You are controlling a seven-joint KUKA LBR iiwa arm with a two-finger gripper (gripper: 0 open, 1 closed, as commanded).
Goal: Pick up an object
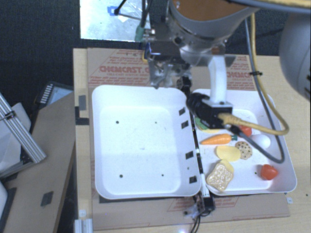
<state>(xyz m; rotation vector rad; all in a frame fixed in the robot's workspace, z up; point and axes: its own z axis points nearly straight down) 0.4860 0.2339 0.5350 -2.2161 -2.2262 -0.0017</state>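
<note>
Gripper (167, 79) hovers at left bin (141, 144) far rim, grip state unreadable; should swing right, drop squarely over carrot (216, 140) in right bin (282, 178).

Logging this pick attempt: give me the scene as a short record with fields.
left bin: white, a few dark dots
right bin: holds toy food
carrot: orange, by the divider
cookie: right of carrot
bread: near front edge
tomato: front right
gripper: above the left bin's far edge, nothing seen held

bench (80, 130), cardboard sheet (121, 64), two white bins (141, 135)
</note>
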